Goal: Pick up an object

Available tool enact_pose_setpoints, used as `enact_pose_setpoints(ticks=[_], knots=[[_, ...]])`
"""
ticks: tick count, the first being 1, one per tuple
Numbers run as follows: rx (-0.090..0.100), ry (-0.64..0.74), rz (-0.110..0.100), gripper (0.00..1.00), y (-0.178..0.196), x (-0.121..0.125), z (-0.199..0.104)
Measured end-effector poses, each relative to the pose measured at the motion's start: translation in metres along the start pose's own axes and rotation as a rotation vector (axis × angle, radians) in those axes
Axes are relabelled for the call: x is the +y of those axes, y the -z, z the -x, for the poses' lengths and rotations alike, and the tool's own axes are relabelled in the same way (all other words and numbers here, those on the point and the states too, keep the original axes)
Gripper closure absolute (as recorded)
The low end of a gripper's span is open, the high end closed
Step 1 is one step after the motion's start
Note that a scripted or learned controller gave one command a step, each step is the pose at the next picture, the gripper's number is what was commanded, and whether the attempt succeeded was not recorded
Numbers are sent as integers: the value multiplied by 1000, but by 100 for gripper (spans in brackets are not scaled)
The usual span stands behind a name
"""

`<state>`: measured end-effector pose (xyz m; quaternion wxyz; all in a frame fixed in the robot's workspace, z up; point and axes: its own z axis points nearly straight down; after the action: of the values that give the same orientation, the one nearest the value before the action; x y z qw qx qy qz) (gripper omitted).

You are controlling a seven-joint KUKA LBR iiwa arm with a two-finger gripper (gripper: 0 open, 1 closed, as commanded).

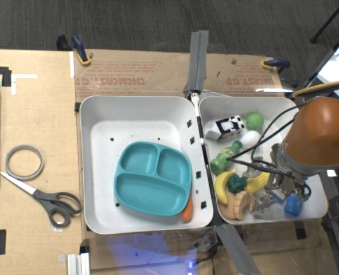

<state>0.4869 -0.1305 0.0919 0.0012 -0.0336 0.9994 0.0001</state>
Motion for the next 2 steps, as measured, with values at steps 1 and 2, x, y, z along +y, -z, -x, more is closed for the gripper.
enact_pose_setpoints(ticks=[1,2], knots=[[-3,38,-1,0,1,36,-1],[-5,41,-1,100,10,37,0]])
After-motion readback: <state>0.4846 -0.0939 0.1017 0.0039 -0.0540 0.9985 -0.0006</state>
